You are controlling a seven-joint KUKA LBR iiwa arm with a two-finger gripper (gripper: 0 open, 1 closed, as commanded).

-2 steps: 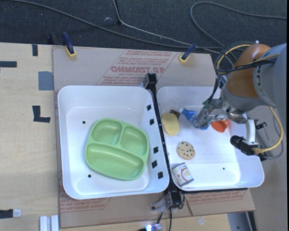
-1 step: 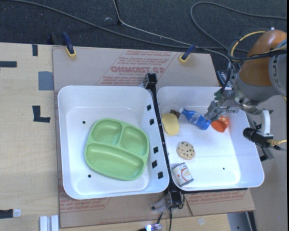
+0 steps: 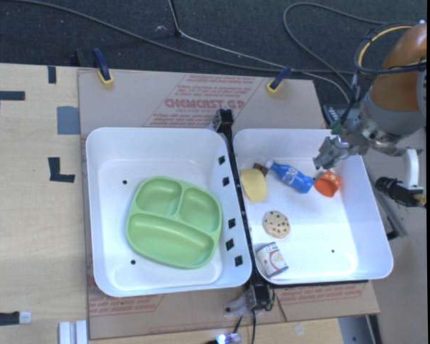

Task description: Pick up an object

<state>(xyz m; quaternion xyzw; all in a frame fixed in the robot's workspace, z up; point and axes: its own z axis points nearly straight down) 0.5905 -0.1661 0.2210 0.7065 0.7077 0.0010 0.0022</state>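
**Gripper poised over the right bin, no object taken yet**

Camera view: the gripper (image 3: 332,156) hangs over the far right part of the right bin (image 3: 358,264), with the grey arm and its orange band reaching in from the right. Directly below and just beside its tip lies an orange object (image 3: 329,183), which touches the cap end of a blue bottle (image 3: 291,177) lying on its side. Whether the tip touches the orange object cannot be told from this slant. Nothing is visibly between the fingers; how wide they stand cannot be told, since they appear as one dark grey mass.

Further into the same bin, a yellow rounded piece (image 3: 254,185) rests against the divider side, a cookie (image 3: 276,224) lies near the middle, and a small carton (image 3: 271,259) sits at the near corner. The left bin (image 3: 104,192) holds a green divided plate (image 3: 175,221).

Judged from this, the step in hand is the approach: the arm seems lined up on the orange object, the likeliest target. The next move calls for a straight descent with the fingers straddling that object, staying clear of the bottle touching it, then a close and a lift. The bin wall nearby leaves little room on the right.
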